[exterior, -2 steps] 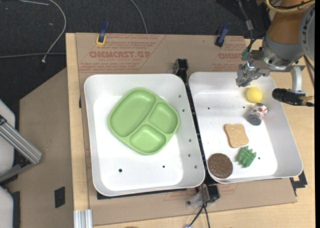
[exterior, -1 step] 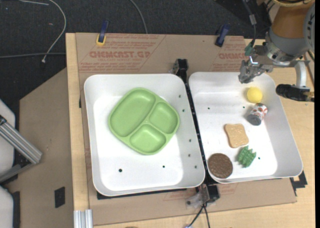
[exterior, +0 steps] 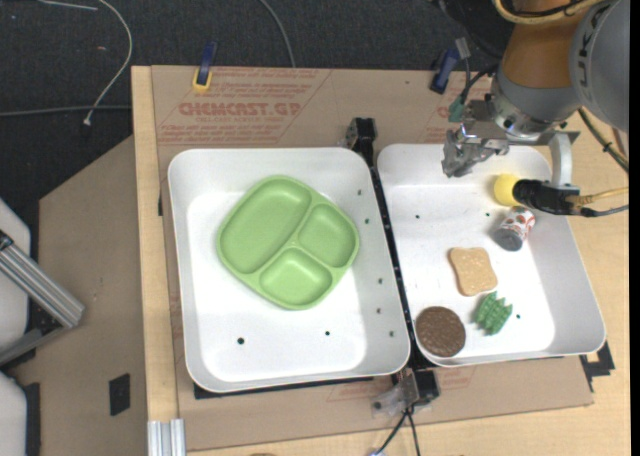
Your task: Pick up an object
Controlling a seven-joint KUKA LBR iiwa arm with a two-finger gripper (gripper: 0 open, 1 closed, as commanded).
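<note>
Objects are lying in the right bin [exterior: 570, 329]: toast [exterior: 472, 270], cookie [exterior: 440, 331]. My gripper [exterior: 462, 166] is hovering above its far edge; whether it's open, I cannot tell.

A green divided plate [exterior: 288, 241] lies in the left white bin [exterior: 200, 334], well left of the claw [exterior: 465, 159]; a blue clamp [exterior: 206, 64] sits farther left

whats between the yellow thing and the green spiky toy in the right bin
In the camera view, between the round yellow object and the green spiky plastic toy lie a small grey-and-red can on its side and a tan toast-shaped slice.
</note>
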